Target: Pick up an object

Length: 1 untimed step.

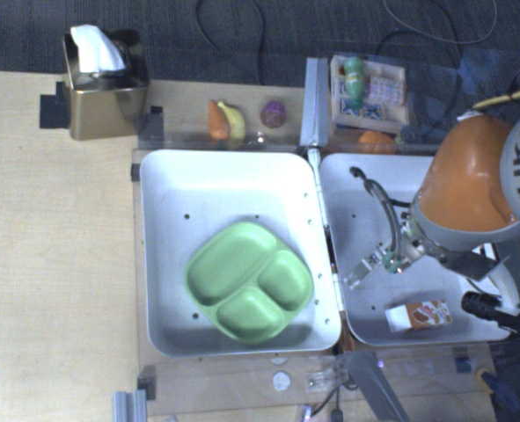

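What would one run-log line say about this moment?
hand: low in right bin | left bin: green tray | small carton: lying free | pick: not yet

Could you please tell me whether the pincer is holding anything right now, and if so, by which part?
It cannot be told. The pincer hangs low in the right bin, with the small carton lying apart from it.

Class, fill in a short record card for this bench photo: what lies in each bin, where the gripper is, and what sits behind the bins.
Left bin: green divided plate, three compartments, lying flat
Right bin: small orange-and-white carton, lying near the front wall
Gripper: over the right bin, left of and apart from the carton
Arm: grey with orange band, over the right bin
Behind left bin: toy carrot, toy banana, purple ball
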### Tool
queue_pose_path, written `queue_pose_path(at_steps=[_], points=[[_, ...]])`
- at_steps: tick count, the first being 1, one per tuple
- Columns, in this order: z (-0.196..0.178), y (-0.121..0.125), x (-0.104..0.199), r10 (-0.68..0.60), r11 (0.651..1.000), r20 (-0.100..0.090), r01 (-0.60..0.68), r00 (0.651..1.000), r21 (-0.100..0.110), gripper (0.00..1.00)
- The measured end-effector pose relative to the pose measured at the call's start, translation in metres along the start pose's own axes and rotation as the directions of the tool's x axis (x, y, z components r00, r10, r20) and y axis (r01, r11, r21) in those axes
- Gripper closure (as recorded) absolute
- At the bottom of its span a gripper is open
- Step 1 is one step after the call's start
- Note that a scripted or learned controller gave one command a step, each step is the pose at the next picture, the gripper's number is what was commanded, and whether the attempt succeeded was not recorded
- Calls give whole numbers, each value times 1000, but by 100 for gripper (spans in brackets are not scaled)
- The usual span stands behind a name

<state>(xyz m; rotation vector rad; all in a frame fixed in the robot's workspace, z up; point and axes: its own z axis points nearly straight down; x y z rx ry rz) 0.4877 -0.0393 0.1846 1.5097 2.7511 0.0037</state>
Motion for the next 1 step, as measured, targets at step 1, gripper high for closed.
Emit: queue_pose_path(at_steps=[1], points=[[94, -9, -64, -755, 655, 0, 755, 655, -1, 0]])
